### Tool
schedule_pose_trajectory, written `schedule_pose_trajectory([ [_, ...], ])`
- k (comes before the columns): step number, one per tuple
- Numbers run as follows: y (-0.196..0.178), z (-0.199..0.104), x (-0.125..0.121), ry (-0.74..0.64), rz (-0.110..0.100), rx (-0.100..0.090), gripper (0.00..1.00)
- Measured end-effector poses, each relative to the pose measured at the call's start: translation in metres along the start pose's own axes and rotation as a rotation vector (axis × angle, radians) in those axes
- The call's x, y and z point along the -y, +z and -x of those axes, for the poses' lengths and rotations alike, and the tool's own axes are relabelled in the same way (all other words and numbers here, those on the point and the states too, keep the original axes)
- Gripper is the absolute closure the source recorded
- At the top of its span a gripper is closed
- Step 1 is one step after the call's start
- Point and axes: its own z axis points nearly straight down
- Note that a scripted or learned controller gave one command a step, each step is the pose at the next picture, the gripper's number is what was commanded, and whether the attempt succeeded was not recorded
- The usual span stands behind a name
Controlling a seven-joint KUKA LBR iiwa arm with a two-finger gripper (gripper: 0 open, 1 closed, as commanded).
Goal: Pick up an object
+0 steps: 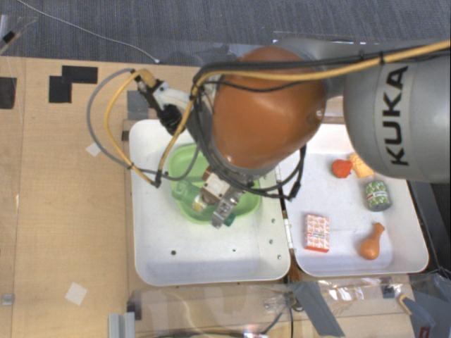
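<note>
Green translucent plastic bowl (204,189) is sitting under your gripper (220,213); finger state I cannot tell, so be centring over its five-o'clock rim.

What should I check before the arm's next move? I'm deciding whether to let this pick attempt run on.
1. Pincer is over a target: ok, it sits at the green bowl in the left bin.
2. Bowl seen between the pincer's sides: cannot tell, the wrist hides the contact.
3. Bowl lifted off the bin floor: cannot tell.
4. Cables clear of the bowl: not ok, a yellow one crosses its left rim.
5. Right bin items away from the arm: ok, the patterned box, orange drumstick-shaped toy and green patterned can lie apart from it.
</note>
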Motion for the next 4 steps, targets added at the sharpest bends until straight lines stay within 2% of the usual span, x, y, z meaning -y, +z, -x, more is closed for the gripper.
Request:
schedule_pose_trajectory([
  [1, 0.023, -0.03, -0.018, -0.292, 0.002, 0.001, 1.0],
  [2, 0.064, 0.012, 0.026, -0.084, 0.003, 0.004, 1.0],
  [3, 0.04, 0.006, 0.028, -0.448, 0.002, 0.002, 1.0],
  [4, 0.061, 0.011, 0.025, -0.228, 0.002, 0.002, 1.0],
])
